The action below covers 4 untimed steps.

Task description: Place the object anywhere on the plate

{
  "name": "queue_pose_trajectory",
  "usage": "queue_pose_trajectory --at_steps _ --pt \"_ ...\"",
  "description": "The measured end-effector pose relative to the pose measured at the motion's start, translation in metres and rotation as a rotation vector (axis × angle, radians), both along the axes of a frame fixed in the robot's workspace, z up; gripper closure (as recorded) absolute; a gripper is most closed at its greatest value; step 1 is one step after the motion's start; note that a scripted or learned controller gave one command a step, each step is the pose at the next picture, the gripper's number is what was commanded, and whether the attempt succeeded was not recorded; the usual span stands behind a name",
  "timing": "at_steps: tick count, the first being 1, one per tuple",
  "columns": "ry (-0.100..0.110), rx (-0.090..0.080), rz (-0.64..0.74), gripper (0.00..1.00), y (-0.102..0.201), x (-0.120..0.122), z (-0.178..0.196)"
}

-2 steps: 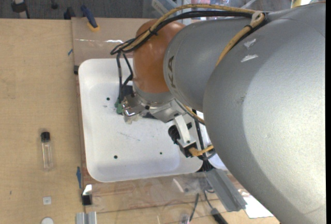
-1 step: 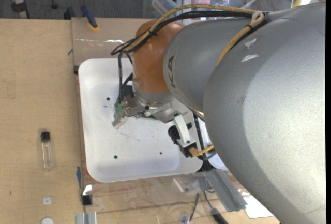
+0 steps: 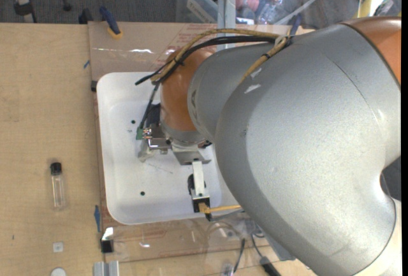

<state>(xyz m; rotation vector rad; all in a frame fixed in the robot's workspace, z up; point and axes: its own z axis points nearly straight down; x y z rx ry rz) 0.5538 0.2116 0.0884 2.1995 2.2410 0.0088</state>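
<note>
**A:** Start with the biggest thing: the arm (image 3: 306, 134) covers most of our view, grey casing with the orange band, reaching in from the right over the white bin (image 3: 121, 204). What does that mean for the step in hand?

**B:** That we work half blind. Under the wrist we can make out the tool (image 3: 152, 144) low over the bin's floor, near the middle of its left half. Whether it is spread or pressed together we cannot tell; the metal parts there are too small and the wrist hides the rest.

**A:** And the object, and the plate?

**B:** We cannot pick out either with any certainty. There are a few dark specks on the bin floor, nothing we would name. If the object is in that bin, it is under the arm or at the tool itself.

**A:** So how do we do this well?

**B:** We judge that we are at the pick. We should not count on a hold until something plainly shows between the tips once the wrist rises.

**A:** The small vial (image 3: 57, 184) on the tabletop (image 3: 38, 77), left of the bin?

**B:** Well apart. We leave it alone.
</note>
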Motion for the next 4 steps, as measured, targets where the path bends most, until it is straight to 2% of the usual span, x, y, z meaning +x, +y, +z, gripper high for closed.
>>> queue_pose_trajectory --at_steps 1,2,3,4 --pt "-0.005 0.004 -0.351 0.0 -0.022 -0.05 0.001" --pt "-0.005 0.003 -0.351 1.0 -0.022 -0.049 0.012" --pt "0.023 -0.005 0.017 1.0 0.008 0.045 0.0" --pt "0.004 -0.003 0.054 1.0 0.007 0.047 0.195"
